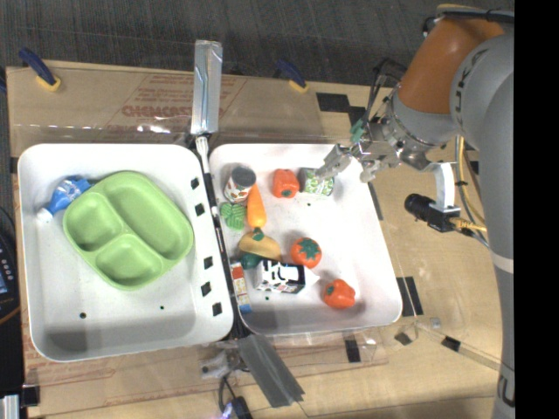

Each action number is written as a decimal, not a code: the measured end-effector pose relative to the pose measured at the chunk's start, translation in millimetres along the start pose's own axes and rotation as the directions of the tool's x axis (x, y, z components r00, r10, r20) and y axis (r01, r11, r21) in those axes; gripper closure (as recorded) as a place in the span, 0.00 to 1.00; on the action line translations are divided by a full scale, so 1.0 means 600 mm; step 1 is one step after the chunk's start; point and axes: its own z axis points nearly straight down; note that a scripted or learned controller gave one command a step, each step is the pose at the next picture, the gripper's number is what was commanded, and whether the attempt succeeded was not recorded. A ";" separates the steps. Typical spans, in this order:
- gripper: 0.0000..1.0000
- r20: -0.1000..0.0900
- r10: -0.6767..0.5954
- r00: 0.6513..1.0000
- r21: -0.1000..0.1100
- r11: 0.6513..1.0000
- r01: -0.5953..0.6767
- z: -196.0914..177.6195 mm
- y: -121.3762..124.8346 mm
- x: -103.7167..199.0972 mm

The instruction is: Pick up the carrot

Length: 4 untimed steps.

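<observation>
The carrot (255,206) is orange and lies in the right bin (367,260), near its left wall, with its leafy green top (233,215) pointing left. My gripper (350,165) hangs over the bin's far right corner, well to the right of the carrot. It is open, with nothing between its fingers. One fingertip (329,165) sits just above a small green and white packet (317,184).
The right bin also holds a small can (239,181), an orange pepper (284,183), two tomato-like toys (306,251) (339,293), a yellow banana piece (260,245) and a black and white box (281,276). The left bin (52,321) holds a green divided plate (127,228) and a blue item (63,194).
</observation>
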 end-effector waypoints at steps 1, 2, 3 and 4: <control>0.00 0.003 -0.194 0.981 -0.004 0.981 0.194 -0.095 -0.008 -0.027; 0.00 -0.001 -0.185 0.983 0.002 0.983 0.185 0.064 0.018 0.078; 0.00 0.007 -0.265 0.964 -0.006 0.964 0.265 0.201 0.039 0.137; 0.00 0.001 -0.186 0.982 -0.001 0.982 0.186 0.235 -0.017 0.140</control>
